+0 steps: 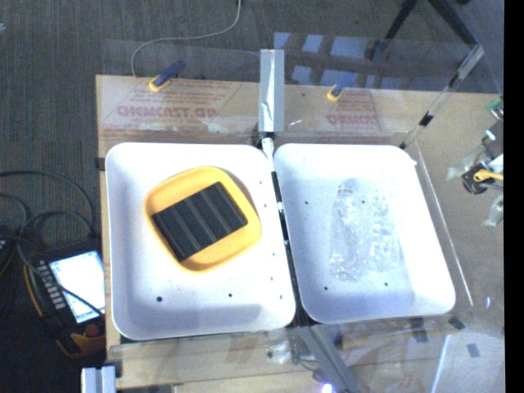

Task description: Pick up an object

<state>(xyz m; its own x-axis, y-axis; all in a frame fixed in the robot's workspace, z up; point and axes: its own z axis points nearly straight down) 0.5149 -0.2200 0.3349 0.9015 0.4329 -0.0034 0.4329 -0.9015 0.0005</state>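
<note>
A yellow, rounded-square object (204,217) with a black ribbed panel on top lies flat in the left bin (131,301), slightly turned, in the bin's upper middle. A clear, crinkled plastic item (364,232), shaped like a squashed bottle, lies lengthwise in the middle of the right bin (426,297). It is hard to make out against the white floor.
The two bins meet along a raised rim (282,236). A clear sheet with yellow clips (164,76) stands behind them on the brown bench. Small yellow and white hardware (483,170) sits at the right edge. A handheld screen with cables (70,285) lies on the floor at left.
</note>
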